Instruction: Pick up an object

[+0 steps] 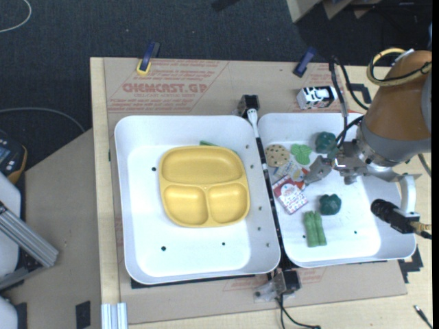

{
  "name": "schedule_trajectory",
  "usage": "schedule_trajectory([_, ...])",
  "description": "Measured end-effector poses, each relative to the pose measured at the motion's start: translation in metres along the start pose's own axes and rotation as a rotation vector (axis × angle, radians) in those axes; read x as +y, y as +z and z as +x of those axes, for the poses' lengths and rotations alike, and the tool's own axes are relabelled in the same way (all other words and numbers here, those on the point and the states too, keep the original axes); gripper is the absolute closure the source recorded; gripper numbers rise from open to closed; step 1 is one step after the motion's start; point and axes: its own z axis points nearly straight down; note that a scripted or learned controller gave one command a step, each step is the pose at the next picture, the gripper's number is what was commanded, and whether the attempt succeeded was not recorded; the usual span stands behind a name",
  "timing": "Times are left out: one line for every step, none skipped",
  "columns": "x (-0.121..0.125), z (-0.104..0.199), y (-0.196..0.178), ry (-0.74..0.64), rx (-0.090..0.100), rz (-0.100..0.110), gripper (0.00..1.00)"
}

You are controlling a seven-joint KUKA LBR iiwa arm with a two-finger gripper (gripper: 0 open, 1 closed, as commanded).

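My gripper [334, 172] hangs over the middle of the right bin [357, 249], below the arm's orange band. Its two grey fingers stand apart, open, with nothing between them. The left finger [317, 170] is just above a red and white packet [290, 192]. A dark green round toy [330, 204] lies just below the gripper. A long green vegetable toy [315, 229] lies nearer the front. Behind the gripper lie a brown cookie [276, 155], a light green piece [300, 151] and a dark green lump [325, 141].
The left bin [137, 238] holds a yellow divided plate [204, 184], with a thin green item [208, 143] at its far rim. A small black and white object [315, 96] sits on the board behind the right bin. Black cables run at the right.
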Motion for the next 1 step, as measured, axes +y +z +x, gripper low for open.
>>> schedule_trajectory([-0.0006,-0.0086,0.0481,0.001,-0.001,-0.001,0.00])
